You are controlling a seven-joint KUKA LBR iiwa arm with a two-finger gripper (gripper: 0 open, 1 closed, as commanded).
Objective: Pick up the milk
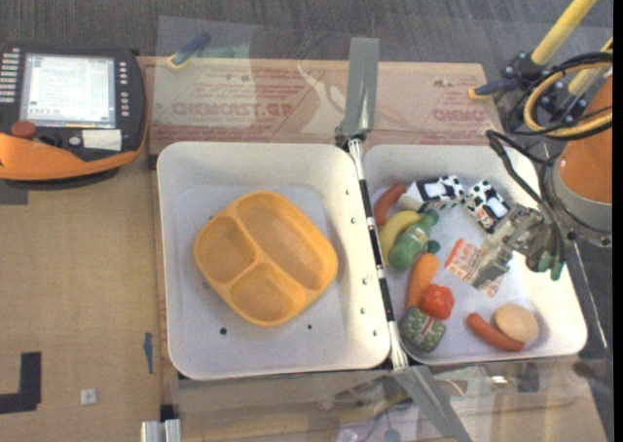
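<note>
While the hand (498, 260) hangs over the right bin (574, 328), grip unclear, it could grab the wrong food beside the milk (438, 189).

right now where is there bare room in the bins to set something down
Left bin: bare floor all round the orange plate, widest along the far edge. Right bin: crowded with toy food, the milk at its far side and the hand over the middle.
</note>
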